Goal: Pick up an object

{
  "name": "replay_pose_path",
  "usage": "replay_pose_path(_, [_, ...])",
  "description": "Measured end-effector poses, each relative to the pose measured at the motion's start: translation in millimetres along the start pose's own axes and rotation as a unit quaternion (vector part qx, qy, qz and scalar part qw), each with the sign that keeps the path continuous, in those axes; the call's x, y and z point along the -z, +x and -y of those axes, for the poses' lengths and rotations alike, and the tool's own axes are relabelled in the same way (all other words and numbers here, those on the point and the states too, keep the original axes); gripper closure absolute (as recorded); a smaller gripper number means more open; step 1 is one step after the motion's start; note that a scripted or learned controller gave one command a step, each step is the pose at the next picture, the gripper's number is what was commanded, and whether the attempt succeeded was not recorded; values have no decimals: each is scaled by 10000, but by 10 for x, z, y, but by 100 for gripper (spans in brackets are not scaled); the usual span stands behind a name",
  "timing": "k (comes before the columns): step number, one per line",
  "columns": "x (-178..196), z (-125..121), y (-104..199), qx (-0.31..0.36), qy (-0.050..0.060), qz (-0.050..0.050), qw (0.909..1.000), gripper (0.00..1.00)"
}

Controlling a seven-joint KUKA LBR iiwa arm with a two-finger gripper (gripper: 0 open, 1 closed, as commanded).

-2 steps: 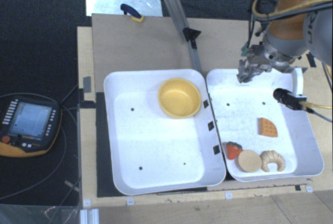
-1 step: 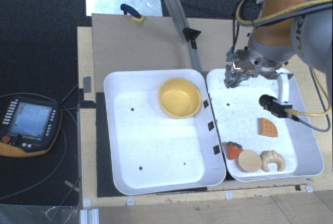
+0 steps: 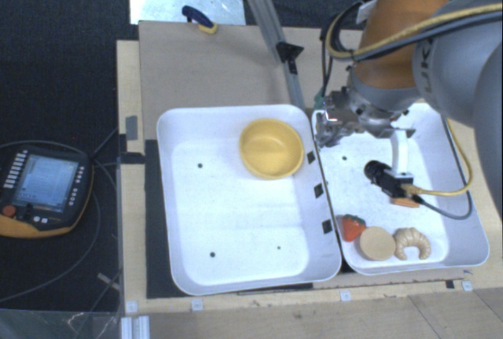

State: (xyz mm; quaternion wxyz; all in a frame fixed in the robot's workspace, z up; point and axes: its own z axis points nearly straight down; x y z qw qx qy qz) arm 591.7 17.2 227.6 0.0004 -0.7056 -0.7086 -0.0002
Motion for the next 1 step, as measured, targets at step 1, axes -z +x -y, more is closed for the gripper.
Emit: replay_pose_path(1, [44, 363, 490, 1, -2, -1, 10000, 100])
